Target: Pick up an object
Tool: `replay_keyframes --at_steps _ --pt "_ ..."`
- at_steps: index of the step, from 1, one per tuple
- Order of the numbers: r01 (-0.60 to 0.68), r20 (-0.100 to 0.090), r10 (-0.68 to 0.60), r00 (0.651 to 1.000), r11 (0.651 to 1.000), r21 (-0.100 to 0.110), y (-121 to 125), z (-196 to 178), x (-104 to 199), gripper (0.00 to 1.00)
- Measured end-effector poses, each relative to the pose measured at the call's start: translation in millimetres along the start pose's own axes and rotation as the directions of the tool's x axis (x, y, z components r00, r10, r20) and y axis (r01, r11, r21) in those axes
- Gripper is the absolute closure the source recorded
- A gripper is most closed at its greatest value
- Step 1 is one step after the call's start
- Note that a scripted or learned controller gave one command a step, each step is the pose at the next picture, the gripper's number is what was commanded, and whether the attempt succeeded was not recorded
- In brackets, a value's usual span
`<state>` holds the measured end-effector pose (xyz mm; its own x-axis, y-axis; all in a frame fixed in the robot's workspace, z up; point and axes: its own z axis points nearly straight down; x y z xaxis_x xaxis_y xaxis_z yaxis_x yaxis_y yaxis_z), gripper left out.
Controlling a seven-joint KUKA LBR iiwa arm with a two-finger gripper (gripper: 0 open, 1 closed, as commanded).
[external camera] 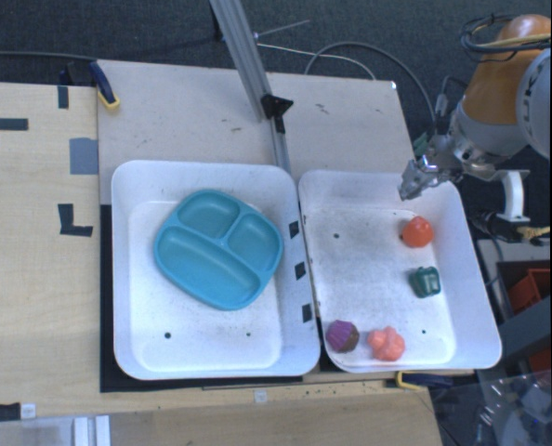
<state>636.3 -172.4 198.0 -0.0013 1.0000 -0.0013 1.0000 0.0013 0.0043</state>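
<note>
Your nearest candidate is the orange-red ball-like toy (pixel 417 232), lying loose on the floor of the right bin (pixel 369 249), toward its far right side and just inside the right wall. Below it along the same wall sits a small dark green block-shaped toy (pixel 426 282), and at the near edge a purple round toy (pixel 342 336) and a salmon-pink lumpy toy (pixel 386 344) lie just beside each other. The four look scattered as loose pick targets, apart enough that each can be taken singly, save the near pair. Your gripper (pixel 414 186) hangs above the far right corner of that bin, near the orange-red toy but short of it, with nothing between its tips; whether they stand wide or narrow you cannot tell from this angle. I judge the approach is under way, nothing grasped. The bin's middle and left floor offer free room, while the right wall crowds the orange-red and green toys. The left bin (pixel 137 249) holds a blue divided plate (pixel 218 247), well apart from your work.
</note>
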Motion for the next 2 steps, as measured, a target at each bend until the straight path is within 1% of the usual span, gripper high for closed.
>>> replay_keyframes --at_steps 1,2 --pt "0.001 0.0 -0.001 1.0 1.0 -0.001 2 -54 0 1.0" --pt "0.004 -0.002 -0.004 1.0 1.0 0.005 3 -56 47 1.0"
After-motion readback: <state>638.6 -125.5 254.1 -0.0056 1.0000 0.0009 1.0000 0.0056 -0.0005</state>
